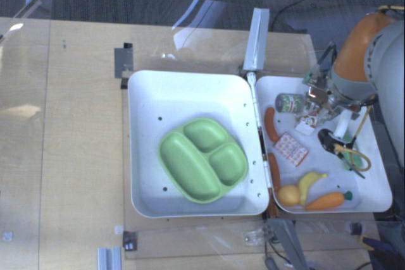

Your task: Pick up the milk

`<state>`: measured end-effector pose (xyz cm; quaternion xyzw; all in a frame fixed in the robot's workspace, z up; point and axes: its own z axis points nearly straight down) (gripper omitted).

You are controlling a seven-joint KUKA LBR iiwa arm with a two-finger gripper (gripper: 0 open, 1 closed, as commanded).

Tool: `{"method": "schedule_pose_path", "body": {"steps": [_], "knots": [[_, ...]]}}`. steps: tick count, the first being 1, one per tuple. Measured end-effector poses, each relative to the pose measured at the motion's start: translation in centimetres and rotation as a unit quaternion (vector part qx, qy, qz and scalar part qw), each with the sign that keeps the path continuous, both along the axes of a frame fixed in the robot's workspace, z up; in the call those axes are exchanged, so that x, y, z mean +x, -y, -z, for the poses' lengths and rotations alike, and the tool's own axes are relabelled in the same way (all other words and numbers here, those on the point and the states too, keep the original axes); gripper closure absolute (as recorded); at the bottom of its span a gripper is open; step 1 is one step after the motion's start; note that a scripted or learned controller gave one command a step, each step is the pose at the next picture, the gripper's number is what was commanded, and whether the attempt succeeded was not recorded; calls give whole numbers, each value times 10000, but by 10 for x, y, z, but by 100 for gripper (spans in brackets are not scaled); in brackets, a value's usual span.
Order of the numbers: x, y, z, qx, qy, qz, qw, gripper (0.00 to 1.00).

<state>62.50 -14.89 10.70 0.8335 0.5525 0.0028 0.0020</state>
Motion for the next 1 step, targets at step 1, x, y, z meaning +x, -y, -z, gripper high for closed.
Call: {"method": "schedule_pose_path", "body": {"steps": [1], "knots": [[38,-53,-60,26,-169,148,9997,100]]}}
